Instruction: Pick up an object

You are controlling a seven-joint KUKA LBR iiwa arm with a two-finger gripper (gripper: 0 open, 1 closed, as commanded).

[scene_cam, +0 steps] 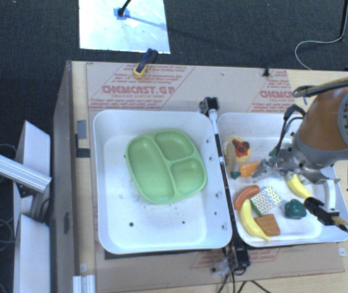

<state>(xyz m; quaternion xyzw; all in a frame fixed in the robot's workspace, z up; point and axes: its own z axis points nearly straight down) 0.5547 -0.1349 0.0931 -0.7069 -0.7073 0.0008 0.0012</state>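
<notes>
The right bin (256, 122) holds several toy foods. A red and yellow piece (240, 148) lies at its far left, with an orange carrot (250, 168) just below it. Nearer the front lie a sausage (246, 195), a yellow banana (251, 219), a checkered piece (269, 197), a brown toast slice (269, 225) and a dark green pepper (295, 209). My gripper (271, 163) is low in this bin, right of the carrot and close to it. A second yellow piece (297, 185) lies just under the wrist. The arm's body hides the bin's right part.
A green divided plate (165, 165) lies in the left bin (119, 224). A ridge (218, 157) separates the two bins. A yellow and black tool (144, 63) rests on the cardboard behind the bins. Cables trail at the bench's right side.
</notes>
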